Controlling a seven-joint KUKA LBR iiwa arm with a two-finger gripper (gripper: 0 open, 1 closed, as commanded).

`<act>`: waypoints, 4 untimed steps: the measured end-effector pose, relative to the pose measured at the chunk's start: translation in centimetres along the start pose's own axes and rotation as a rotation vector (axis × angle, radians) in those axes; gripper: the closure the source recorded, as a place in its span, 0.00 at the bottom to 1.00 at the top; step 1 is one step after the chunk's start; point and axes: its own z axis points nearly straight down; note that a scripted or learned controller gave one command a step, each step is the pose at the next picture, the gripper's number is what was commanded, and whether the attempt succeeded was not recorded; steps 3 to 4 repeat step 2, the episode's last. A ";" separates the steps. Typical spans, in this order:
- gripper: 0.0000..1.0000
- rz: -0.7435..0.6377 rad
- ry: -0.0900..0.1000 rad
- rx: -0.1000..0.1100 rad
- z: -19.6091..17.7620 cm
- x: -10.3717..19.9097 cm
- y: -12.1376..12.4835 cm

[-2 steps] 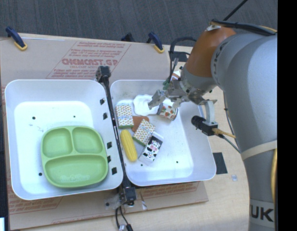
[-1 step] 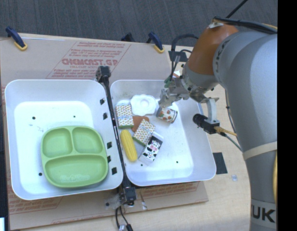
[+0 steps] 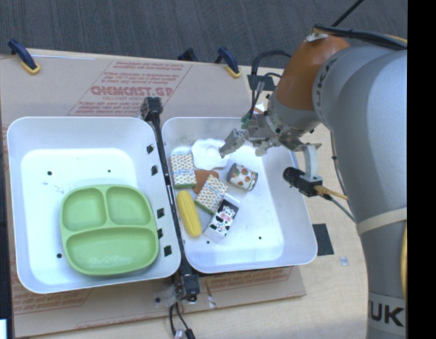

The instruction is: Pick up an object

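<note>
The right bin [image 3: 295, 239] holds several small items. A white lumpy object [image 3: 205, 151] lies at its back. A patterned can [image 3: 242, 176] lies on its side near the middle. Further left are a checkered box [image 3: 182, 169], a second checkered box [image 3: 212, 192], a yellow corn cob [image 3: 189, 213] and a black-and-white carton [image 3: 222, 219]. My gripper [image 3: 246, 145] hangs over the back of the right bin, just right of the white object and above the can. Its fingers are spread open with nothing between them.
The left bin [image 3: 27, 147] holds a green divided plate [image 3: 108, 229]. A black clamp [image 3: 152, 107] sits where the two bins meet at the back. The arm's grey body and cables fill the right side, over the right bin's far corner.
</note>
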 end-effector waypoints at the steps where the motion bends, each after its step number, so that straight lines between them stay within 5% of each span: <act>1: 0.00 0.012 0.005 0.004 5.2 -2.7 -7.7; 2: 1.00 0.006 0.004 0.003 4.1 -2.6 -7.6; 4: 1.00 0.006 0.004 0.003 4.1 -2.6 -7.6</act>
